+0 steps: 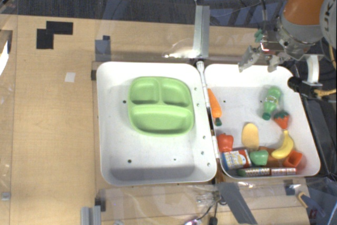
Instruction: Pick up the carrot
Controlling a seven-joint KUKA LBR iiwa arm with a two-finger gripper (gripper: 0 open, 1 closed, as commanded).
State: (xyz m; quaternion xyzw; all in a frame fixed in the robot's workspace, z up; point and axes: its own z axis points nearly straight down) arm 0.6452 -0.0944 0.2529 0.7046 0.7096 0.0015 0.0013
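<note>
The carrot (214, 105), orange with a green stem end, lies along the left wall of the right bin (237, 87), close to the divider. My gripper (261, 60) hangs over the far edge of that bin, up and to the right of the carrot and well apart from it. Its two fingers are spread apart with nothing between them.
The right bin also holds a green bottle (271, 102), a strawberry (282, 119), a banana (284, 146), a yellow lemon-like piece (250, 135), a red pepper (225, 141) and a small box (235, 158). A green divided plate (160, 105) sits in the left bin (113, 129).
</note>
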